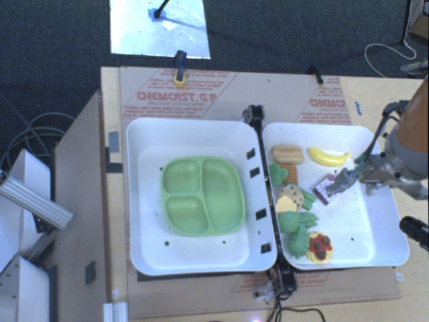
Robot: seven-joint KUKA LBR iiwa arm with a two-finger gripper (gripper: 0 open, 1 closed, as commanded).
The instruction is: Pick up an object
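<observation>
Arm reaches leftward, gripper [337, 182] low, perhaps slightly tilted.

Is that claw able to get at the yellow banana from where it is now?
Probably yes. The banana lies alone on bare bin floor near the claw, with nothing on top of it or between them.

Green divided plate [203, 196] lies in left bin [144, 173]

The arm [410, 139] runs off the right edge, its gripper's [342, 180] fingers too blurred to read — and the small purple object [324, 189] under them is too indistinct to name.
</observation>
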